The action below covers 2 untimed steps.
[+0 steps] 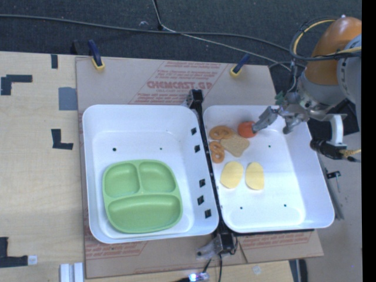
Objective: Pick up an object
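Gripper over the right bin
We saw the gripper (276, 121) spread open and holding nothing, just beside the red piece (245, 129) in the right bin (305, 181).

Light wooden counter (35, 157), brown cardboard sheet (170, 81), two yellow-tipped clamps (95, 56), black cables (164, 25) behind

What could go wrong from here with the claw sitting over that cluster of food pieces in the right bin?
Three risks, as I judge them:
1. The red piece lies against the tan slice and an orange pretzel, so a closing claw may nudge or catch a neighbour instead.
2. The yellow pieces look flat, so they may slip from a pinch.
3. The cluster sits near the bin's rear wall, which could foul the claw on descent.
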Each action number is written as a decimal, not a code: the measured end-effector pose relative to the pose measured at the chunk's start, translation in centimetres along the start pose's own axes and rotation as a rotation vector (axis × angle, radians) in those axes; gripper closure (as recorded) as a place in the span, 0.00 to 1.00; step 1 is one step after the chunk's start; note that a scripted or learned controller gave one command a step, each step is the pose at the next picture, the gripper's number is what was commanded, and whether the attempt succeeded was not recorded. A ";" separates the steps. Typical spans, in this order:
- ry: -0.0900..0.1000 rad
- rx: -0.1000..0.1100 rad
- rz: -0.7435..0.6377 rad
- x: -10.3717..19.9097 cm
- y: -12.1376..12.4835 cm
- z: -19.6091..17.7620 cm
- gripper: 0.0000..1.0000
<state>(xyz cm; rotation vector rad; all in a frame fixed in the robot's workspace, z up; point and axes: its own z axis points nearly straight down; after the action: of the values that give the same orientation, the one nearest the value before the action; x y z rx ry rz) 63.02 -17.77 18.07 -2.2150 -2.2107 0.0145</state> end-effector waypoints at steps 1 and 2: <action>-0.003 -0.014 -0.003 0.0 0.3 -0.9 0.00; -0.002 -0.008 -0.004 0.2 0.4 5.6 0.00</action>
<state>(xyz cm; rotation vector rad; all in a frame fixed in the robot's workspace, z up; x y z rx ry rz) 63.30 -17.53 12.45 -2.2159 -2.2199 0.0073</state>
